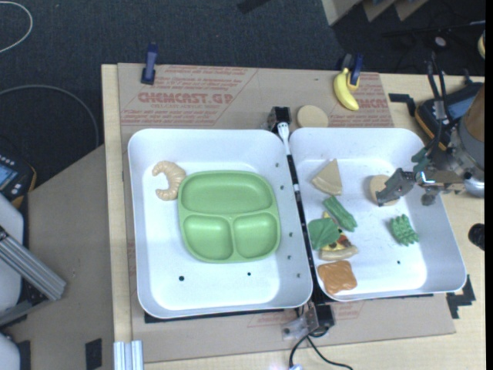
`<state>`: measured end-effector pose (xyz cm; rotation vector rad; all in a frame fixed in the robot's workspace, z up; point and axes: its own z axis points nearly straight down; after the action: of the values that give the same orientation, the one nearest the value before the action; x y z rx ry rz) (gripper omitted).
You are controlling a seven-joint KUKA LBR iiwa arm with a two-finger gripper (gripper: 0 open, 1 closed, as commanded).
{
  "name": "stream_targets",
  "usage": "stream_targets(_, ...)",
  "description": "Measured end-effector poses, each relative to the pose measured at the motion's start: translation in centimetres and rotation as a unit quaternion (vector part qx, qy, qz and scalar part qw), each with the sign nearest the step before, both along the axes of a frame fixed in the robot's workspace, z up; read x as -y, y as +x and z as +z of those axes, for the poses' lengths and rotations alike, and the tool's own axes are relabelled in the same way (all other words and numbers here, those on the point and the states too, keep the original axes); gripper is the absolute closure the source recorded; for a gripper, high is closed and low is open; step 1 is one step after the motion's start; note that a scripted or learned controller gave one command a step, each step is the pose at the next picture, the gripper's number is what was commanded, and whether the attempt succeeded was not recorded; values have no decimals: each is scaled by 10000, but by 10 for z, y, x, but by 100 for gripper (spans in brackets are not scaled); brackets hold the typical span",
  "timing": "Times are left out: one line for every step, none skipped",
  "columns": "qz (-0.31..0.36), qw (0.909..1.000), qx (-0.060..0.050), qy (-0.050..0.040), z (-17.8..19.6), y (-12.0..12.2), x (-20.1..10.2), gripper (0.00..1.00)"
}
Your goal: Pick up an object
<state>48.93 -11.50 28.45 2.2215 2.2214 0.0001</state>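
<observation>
My gripper (pixel 412 190) hangs over the right bin (pixel 435 276) near its right side, open, with nothing between its fingers. The left finger (pixel 396 185) touches or sits just beside a small round tan piece (pixel 377 187). A green bumpy piece (pixel 402 230) lies just below the gripper. Further left in that bin are a tan sandwich wedge (pixel 327 177), a green pod (pixel 339 212), a leafy green and yellow piece (pixel 327 235) and an orange-brown slab (pixel 337 277).
The left bin (pixel 154 276) holds a green divided plate (pixel 229 214) and a croissant (pixel 168 179). Behind the bins lie a banana (pixel 346 91) and a round tan disc (pixel 312 116), with blue clamps (pixel 149 62) on the board's far edge.
</observation>
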Motion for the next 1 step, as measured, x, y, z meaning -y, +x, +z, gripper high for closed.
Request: stream_targets(3, 10000, 18, -7, 11, 1, 0, 100)
